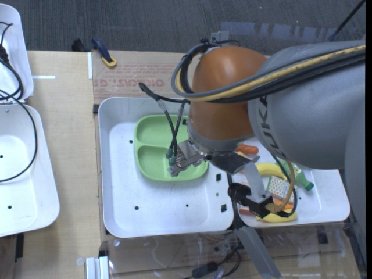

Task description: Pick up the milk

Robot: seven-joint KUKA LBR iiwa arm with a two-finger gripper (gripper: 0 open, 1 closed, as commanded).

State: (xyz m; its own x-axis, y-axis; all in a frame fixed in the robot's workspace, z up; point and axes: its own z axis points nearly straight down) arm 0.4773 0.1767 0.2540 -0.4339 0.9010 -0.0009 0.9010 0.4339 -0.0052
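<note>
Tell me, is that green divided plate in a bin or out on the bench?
In: the green plate lies inside the left bin's white walls.

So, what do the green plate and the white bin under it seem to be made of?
The green plate looks like moulded plastic: one even pale colour, a soft satin sheen, rounded rim and a moulded divider. The white bin also looks like plastic, smooth and slightly glossy, with rounded corners and small dark holes in its floor; thin painted metal is possible.
</note>
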